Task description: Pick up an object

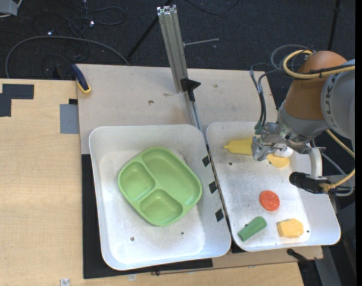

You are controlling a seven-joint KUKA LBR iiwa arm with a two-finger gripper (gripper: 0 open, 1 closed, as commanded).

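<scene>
The right bin holds a yellow banana-like piece at its far side, a small yellow piece beside it, a red round object, a green cylinder and a yellow block. My gripper is low over the far part of this bin, between the banana piece and the small yellow piece. It touches or hides the banana's right end. Nothing is seen lifted.
The left bin carries a green divided tray. A metal post rises behind the bins. Black clips sit on the rim between the bins. A wooden tabletop lies to the left.
</scene>
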